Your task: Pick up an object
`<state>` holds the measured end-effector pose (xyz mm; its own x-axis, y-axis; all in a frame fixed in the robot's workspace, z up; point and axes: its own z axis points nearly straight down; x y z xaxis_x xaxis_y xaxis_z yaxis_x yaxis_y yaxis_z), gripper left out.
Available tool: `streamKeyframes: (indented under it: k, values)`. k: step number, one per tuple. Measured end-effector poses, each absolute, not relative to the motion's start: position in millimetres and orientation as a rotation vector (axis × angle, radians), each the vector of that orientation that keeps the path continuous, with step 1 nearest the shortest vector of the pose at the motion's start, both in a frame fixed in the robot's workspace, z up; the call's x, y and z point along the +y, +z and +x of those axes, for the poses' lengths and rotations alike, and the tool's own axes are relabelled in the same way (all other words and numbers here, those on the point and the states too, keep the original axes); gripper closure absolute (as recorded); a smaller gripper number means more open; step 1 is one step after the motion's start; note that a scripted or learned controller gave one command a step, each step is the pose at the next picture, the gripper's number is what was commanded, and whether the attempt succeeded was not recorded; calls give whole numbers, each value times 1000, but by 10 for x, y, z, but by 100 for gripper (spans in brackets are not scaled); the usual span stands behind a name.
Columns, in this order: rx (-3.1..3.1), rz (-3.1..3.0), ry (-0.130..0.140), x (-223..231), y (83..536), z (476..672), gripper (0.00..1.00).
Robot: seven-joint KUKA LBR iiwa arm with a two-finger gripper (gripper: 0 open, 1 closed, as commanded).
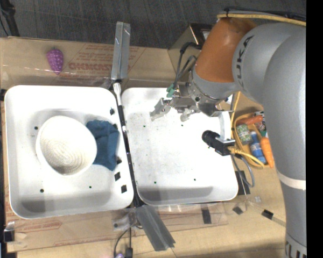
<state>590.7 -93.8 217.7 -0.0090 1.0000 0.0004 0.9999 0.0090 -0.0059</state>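
Observation:
A white woven dome-shaped object (66, 144) lies in the left bin (21, 198). A dark blue cloth (106, 142) is bunched against its right side. My gripper (173, 112) hangs over the far part of the right bin (172, 190), well to the right of both objects. Its fingers (160, 109) are spread apart and open, with nothing between them. The grey arm with its orange band (222, 50) reaches in from the upper right.
A black divider rail (125, 144) runs between the two bins. A black fitting (215, 141) sticks in at the right bin's right rim, beside coloured cables (253, 141). A purple object (55, 59) lies on the cardboard behind the left bin.

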Motion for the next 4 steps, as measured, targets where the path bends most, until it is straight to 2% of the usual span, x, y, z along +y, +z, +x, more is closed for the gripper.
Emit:
streamKeyframes:
  k: [1, 2, 3, 4]
  values:
    - [-2146, -2289, 8, -169, 1903, 5478, 0]
    - [-1809, -2568, 4, -770, 2059, 5859, 0]
    - [-1840, -2543, 4, -1573, 2295, 5832, 0]
    - [-1976, -2441, 2, -2032, 3299, 5918, 0]
